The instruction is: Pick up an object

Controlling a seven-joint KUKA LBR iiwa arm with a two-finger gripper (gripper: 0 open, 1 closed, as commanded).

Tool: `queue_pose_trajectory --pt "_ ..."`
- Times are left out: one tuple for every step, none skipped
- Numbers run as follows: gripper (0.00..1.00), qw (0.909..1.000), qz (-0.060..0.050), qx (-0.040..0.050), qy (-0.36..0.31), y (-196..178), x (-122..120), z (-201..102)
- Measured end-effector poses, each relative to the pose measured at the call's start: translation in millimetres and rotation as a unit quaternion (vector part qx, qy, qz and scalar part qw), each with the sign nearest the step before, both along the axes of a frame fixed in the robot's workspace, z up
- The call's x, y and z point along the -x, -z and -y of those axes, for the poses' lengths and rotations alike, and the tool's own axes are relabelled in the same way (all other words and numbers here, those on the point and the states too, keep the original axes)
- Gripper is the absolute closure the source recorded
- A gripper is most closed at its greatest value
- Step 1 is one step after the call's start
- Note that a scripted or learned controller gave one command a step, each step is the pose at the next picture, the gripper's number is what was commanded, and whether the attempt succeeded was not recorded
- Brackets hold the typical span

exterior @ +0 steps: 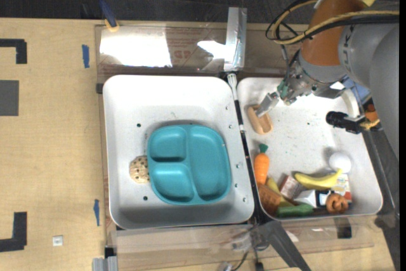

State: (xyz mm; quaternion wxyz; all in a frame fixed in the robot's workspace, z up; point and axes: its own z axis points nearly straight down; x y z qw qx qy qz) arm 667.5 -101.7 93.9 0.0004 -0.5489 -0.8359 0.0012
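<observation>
I'm low over the right bin [374, 200], wrist tipped down toward its upper left corner, and my pincer [269, 103] is hovering right at a tan block [258, 120], a bread-coloured piece lying close to the divider wall between the bins.

What could spoil this? The block sits near the bin's wall, so one finger could land on the rim side and shove the piece instead of straddling it. It could also skid on the smooth white floor and roll out from under me. If I close too high, I'd only clip its top edge and it would drop as soon as I lift.

Now the pincer itself: I can make out a pale finger [268, 104] slanting down toward the block's upper end, very near it, maybe touching (too close to call from this angle). How far apart my fingers stand, I cannot tell. Nothing is visibly between them, so I'm not claiming a hold.

Other candidates lie well apart at the near end: a carrot [261, 165], a banana [317, 179], a white ball [339, 160]. The left bin [120, 105] has a teal divided plate [188, 163] with a cookie [139, 169] beside it.
</observation>
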Motion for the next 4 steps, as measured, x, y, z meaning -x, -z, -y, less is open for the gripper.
queue_pose_trajectory --pt "1.00 1.0000 0.008 -0.0011 -0.003 -14 -4 -3" --pt "0.00 1.0000 0.002 -0.0041 -0.004 -12 -2 -6" --pt "0.00 1.0000 0.005 -0.0013 0.006 -95 35 -58" --pt "0.00 0.9999 0.003 -0.0001 0.013 -91 10 -27"
